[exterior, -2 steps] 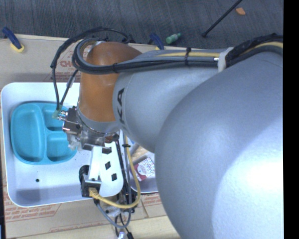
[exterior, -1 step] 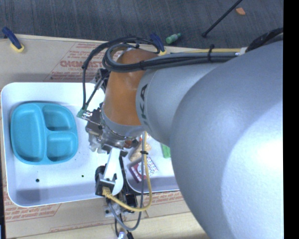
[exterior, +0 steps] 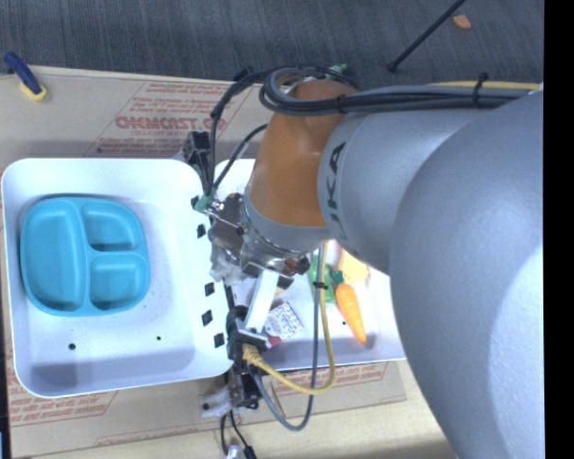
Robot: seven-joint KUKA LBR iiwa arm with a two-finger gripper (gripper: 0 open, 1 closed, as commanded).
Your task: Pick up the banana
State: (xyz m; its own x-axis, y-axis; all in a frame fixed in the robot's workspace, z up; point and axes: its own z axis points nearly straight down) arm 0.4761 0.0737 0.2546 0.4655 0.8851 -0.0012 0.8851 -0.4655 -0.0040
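The grey arm with its orange band covers most of the right bin (exterior: 383,350). A small yellow patch (exterior: 356,272), possibly the banana, peeks out at the arm's edge just above an orange carrot (exterior: 350,312); the rest of it is hidden. My gripper (exterior: 228,254) hangs low over the right bin's left wall, beside the divider between the bins. Nothing shows held in it.
In the left bin (exterior: 172,352) lies a blue divided plate (exterior: 84,252) at its left side. A small printed packet (exterior: 285,321) lies in the right bin near the front wall, left of the carrot. Brown cardboard surrounds both bins.
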